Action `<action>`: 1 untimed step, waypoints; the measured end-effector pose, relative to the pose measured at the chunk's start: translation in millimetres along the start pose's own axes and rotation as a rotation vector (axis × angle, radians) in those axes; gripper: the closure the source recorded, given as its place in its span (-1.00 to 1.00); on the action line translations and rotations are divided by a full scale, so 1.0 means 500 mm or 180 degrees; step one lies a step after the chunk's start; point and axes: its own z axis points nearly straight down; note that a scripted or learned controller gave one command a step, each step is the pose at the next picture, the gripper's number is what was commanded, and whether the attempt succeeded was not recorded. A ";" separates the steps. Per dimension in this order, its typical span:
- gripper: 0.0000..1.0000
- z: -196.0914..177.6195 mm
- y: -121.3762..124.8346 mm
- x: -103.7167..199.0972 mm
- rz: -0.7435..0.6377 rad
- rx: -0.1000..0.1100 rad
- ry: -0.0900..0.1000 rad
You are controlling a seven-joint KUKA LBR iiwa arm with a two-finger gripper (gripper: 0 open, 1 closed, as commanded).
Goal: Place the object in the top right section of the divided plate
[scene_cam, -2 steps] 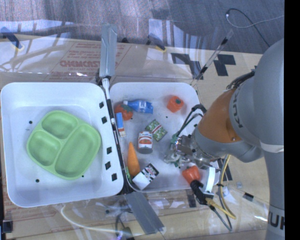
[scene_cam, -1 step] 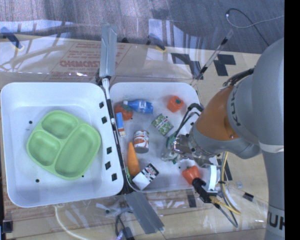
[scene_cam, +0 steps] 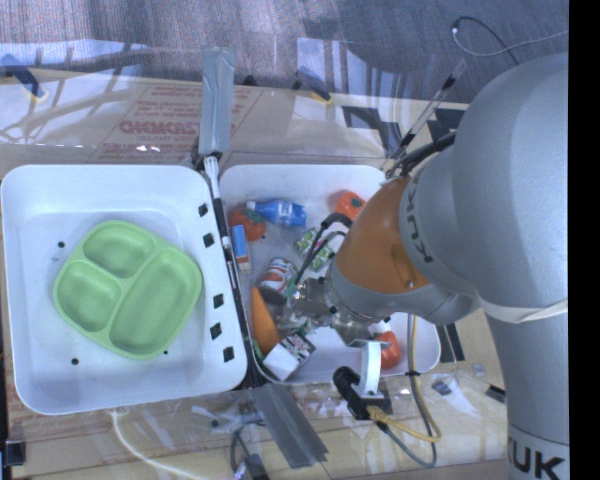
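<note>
Nearest to us, at the bottom edge, we see strips of grey tape (scene_cam: 280,423) and a pale cable (scene_cam: 155,446) lying on the tabletop (scene_cam: 160,128) in front of the two bins. Just above them, at about five o'clock from the picture's centre, the grey arm (scene_cam: 510,218) with its orange band (scene_cam: 375,248) comes in from the right and bends low over the right bin (scene_cam: 280,180). The tool (scene_cam: 295,313) is down among the clutter there; we cannot tell whether it is apart, together or clamped on anything, since the wrist hides it. Beside the tool we make out a white and black box (scene_cam: 287,356) at the bin's near corner, an orange piece (scene_cam: 263,330) just left of it, and a red and white can (scene_cam: 275,276) slightly farther in. A red item (scene_cam: 388,348) shows at the arm's near side. Farther back in the same bin lie a blue bottle (scene_cam: 275,211) and an orange object (scene_cam: 348,204) near the far wall. At nine o'clock, the left bin (scene_cam: 40,198) holds the green divided plate (scene_cam: 127,288), lying flat, its three sections bare. Which object is the one to be moved we cannot say; all the loose things lie in the right bin, well apart from the plate. Beyond both bins the brown tabletop carries red printing.
</note>
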 end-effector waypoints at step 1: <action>1.00 -0.075 0.166 -0.050 0.0314 -0.0004 -0.0001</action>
